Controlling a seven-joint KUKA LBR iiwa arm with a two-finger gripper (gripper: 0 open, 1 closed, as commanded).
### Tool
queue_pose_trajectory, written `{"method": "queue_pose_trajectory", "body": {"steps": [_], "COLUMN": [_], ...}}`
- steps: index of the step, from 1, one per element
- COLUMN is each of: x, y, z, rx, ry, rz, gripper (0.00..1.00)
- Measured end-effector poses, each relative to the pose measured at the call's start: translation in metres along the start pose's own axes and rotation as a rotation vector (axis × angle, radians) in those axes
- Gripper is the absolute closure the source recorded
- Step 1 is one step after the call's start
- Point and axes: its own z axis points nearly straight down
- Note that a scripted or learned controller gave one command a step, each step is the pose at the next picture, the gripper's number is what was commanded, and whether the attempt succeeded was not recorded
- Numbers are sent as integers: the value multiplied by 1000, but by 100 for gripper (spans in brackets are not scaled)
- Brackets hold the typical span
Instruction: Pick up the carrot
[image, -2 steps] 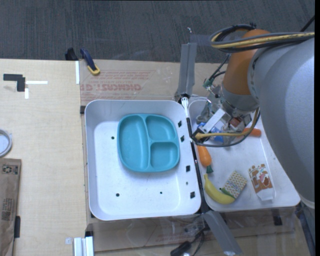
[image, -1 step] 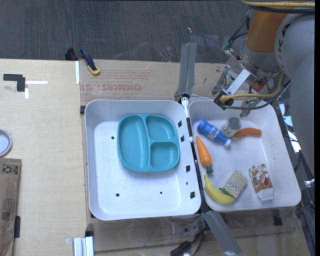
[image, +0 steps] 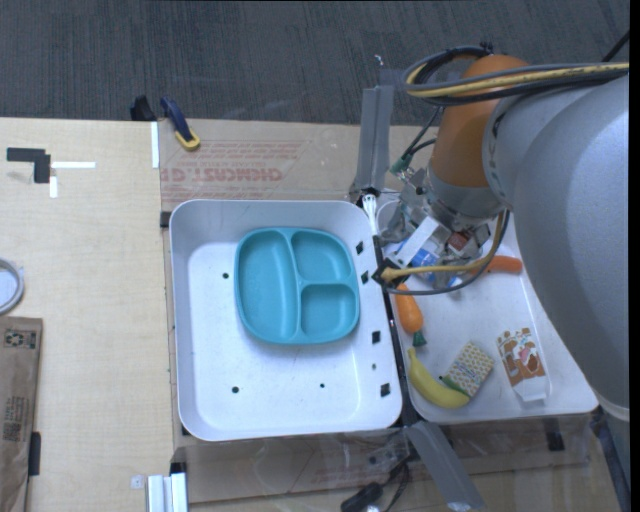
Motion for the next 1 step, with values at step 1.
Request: {"method": "queue_pose_trajectory", "body": {"steps": [1], "x": [-6], "y": [12], "z": [-31], "rx": [-3], "ry": [1], "rz": [-152], "gripper": [0]}}
